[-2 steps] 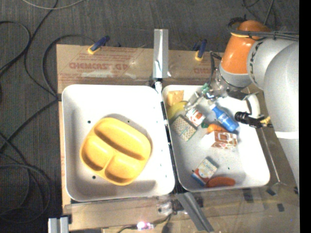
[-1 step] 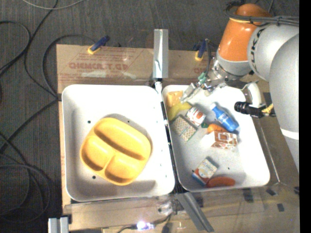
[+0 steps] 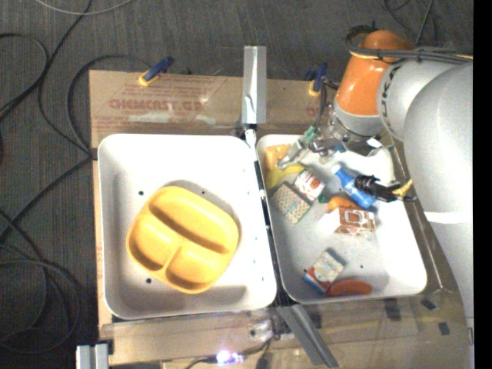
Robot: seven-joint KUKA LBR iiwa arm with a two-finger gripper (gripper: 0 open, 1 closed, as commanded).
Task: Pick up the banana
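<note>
The banana (image 3: pixel 275 168) is a yellow shape in the far left corner of the right bin (image 3: pixel 384 271), partly tucked under other items. My gripper (image 3: pixel 307 147) hangs low over the far end of that bin, just right of the banana and right at its edge. The wrist and the orange band (image 3: pixel 361 83) rise behind it. From this angle the gripper's tip is too cluttered to tell whether anything sits in it.
The right bin also holds a red-and-white pack (image 3: pixel 310 184), a patterned packet (image 3: pixel 290 201), a blue bottle (image 3: pixel 356 189), a brown carton (image 3: pixel 355 221), a small box (image 3: pixel 325 268) and a red sausage (image 3: pixel 350 287). A yellow divided plate (image 3: pixel 184 237) lies in the left bin (image 3: pixel 115 175).
</note>
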